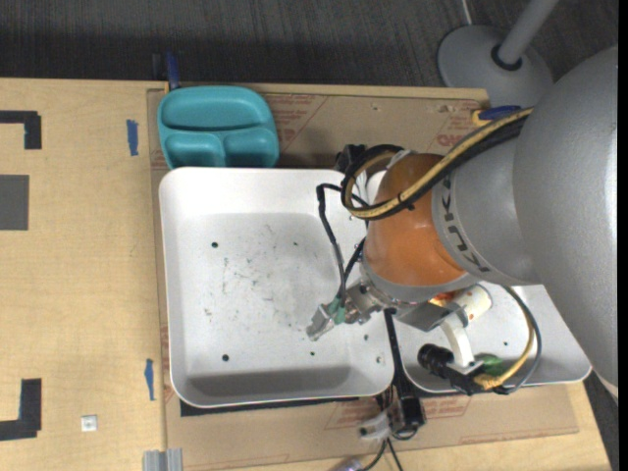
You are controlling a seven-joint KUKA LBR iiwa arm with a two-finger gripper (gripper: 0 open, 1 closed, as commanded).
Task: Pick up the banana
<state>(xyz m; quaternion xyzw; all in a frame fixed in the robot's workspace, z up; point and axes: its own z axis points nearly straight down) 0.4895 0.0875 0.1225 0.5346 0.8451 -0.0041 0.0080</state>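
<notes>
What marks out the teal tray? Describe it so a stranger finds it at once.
Find the left white bin. Against its far rim, at the left corner, sits the teal tray. Nothing else nearby is teal, and it is split into compartments.

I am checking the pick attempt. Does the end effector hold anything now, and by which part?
It cannot be told. The end effector is low over the left bin, near its right wall, and the arm's orange band covers most of it. No banana appears between its tips.
</notes>
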